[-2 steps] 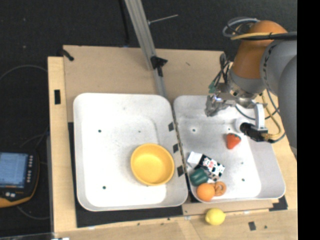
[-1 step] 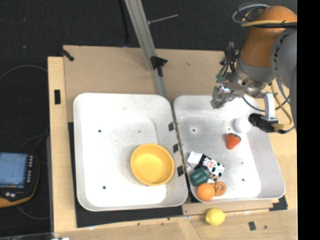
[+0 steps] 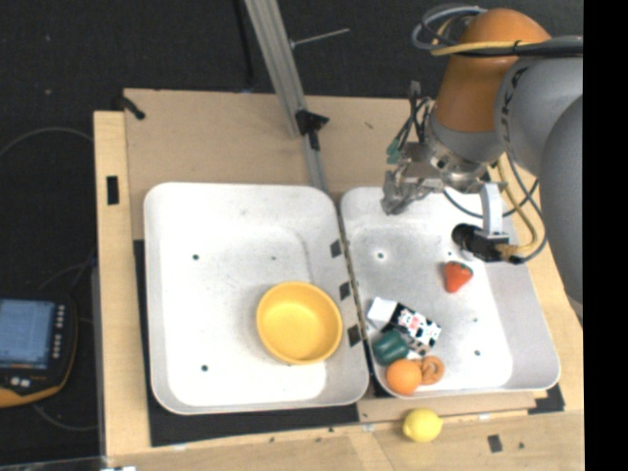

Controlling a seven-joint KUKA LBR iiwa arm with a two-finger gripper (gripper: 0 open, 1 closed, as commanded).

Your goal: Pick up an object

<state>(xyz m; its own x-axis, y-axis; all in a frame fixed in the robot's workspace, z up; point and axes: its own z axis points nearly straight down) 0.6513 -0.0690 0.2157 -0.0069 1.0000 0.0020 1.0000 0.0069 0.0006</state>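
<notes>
My gripper (image 3: 395, 196) hangs over the far left corner of the right bin (image 3: 510, 361), with nothing seen in it. A red strawberry-like object (image 3: 457, 278) lies in the middle right of that bin, well clear of the gripper. At the bin's near left corner sit a white box with black patches (image 3: 412, 326), a dark green object (image 3: 390, 344), an orange (image 3: 403, 377) and a small brown-orange piece (image 3: 432, 368), all packed close together. A yellow bowl (image 3: 299, 322) stands in the left bin (image 3: 196, 234).
A yellow lemon (image 3: 422, 425) lies on the bench outside the right bin, at its near edge. A slanted metal rail (image 3: 280, 57) rises behind the two bins. A handheld screen unit (image 3: 29, 346) lies off the bench at the left.
</notes>
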